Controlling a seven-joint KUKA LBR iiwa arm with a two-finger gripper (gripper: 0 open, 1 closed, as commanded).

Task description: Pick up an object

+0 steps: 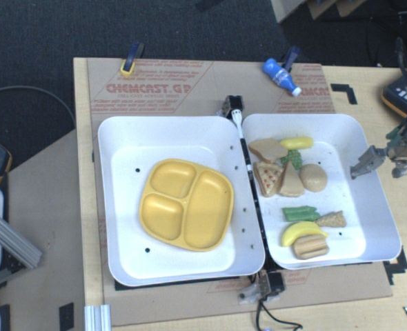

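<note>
The right bin (376,205) holds several toy foods: a small yellow piece (296,143), a tan bread slice (264,149), a pizza-like wedge (266,178), a beige round lump (314,178), a green pod (301,214), a cracker (332,219), a yellow banana (301,232) and a hot dog (311,249). My gripper (383,167) hangs over the bin's right rim, to the right of the beige lump. It is open, one grey finger (365,163) reaching over the bin wall, and nothing is between the fingers.
The left bin (114,150) carries a yellow divided plate (187,203). A blue bottle (281,76) lies on the board behind the right bin. A yellow clamp (129,61) sits at the board's back edge. Cables and a clip (262,292) lie at the front.
</note>
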